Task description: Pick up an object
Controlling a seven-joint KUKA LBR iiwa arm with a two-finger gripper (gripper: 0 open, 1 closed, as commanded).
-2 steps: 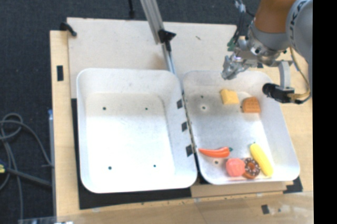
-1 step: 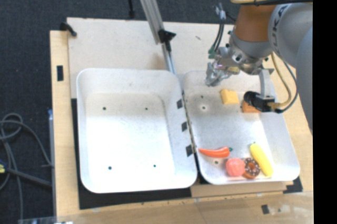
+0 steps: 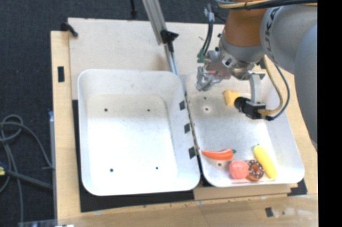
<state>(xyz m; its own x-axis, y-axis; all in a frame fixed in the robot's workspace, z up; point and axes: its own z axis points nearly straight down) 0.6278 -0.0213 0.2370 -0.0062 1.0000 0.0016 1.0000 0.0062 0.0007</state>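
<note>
My gripper [image 3: 205, 81] hangs over the far left corner of the right bin [image 3: 283, 135], below the orange wrist band. A small yellow piece [image 3: 231, 96] lies just to its right on the bin floor, partly behind a black cable fitting. Along the bin's near edge lie a red chili pepper [image 3: 218, 154], a pink round fruit [image 3: 239, 169], a brown ring-shaped piece [image 3: 255, 170] and a long yellow piece [image 3: 264, 161]. These near objects are well apart from the gripper.
The left bin [image 3: 91, 114] sits beside the right one, with a ridge between them. A slanted metal pole [image 3: 155, 12] rises behind the bins, close to the gripper's left. Cables lie on the dark floor at the left.
</note>
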